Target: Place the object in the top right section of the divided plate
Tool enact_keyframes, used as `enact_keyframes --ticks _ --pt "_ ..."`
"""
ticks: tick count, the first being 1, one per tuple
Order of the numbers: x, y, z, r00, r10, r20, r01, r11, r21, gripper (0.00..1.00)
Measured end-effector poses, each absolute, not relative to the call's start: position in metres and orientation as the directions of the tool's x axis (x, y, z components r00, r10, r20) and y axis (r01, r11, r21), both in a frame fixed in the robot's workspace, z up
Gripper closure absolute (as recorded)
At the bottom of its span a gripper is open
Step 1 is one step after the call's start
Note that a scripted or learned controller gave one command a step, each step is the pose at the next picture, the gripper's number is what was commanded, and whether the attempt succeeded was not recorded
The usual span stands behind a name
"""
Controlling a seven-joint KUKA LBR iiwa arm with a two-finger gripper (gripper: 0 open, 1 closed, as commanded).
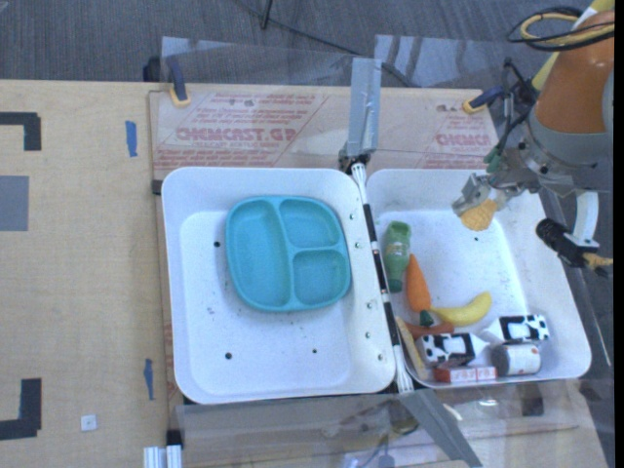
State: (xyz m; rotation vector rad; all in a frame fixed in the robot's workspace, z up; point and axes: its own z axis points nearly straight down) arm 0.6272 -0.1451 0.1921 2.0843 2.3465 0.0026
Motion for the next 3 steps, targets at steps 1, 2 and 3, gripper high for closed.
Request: enact_keyframes --ticks 1,2,3 --pt "0.591 -0.051 0.185 -0.420 0.908 0.001 0.908 0.420 0.000 1.00" --pt "0.591 -0.052 0.185 -0.419 0.908 0.001 0.908 0.419 0.000 0.00" --pt "0.593 -0.052 0.196 -0.419 0.908 -0.001 0.908 0.419 0.004 1.00"
